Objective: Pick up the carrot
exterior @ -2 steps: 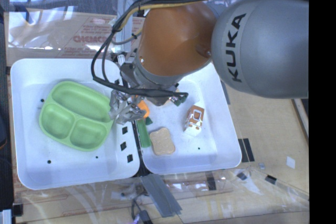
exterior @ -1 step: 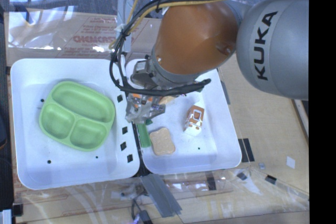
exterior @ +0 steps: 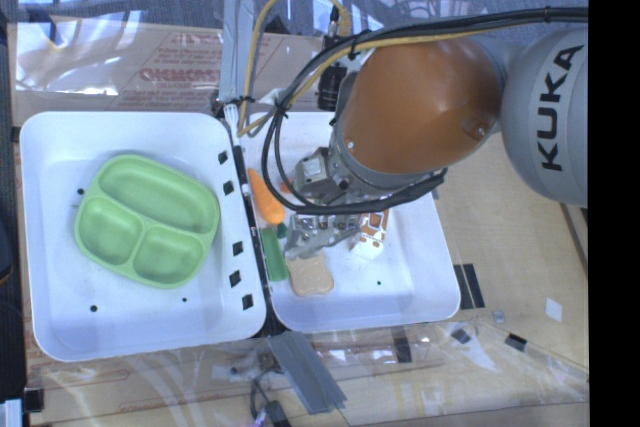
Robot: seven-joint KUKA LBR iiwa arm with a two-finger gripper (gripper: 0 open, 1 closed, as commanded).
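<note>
I hang low in the right bin, my gripper over its left part. The carrot lies just left of my fingers; whether they are apart, I cannot tell.

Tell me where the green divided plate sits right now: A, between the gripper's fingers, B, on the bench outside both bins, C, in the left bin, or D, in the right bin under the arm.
C: the green divided plate lies flat on the floor of the left bin, apart from the carrot, which is in the right bin.
</note>
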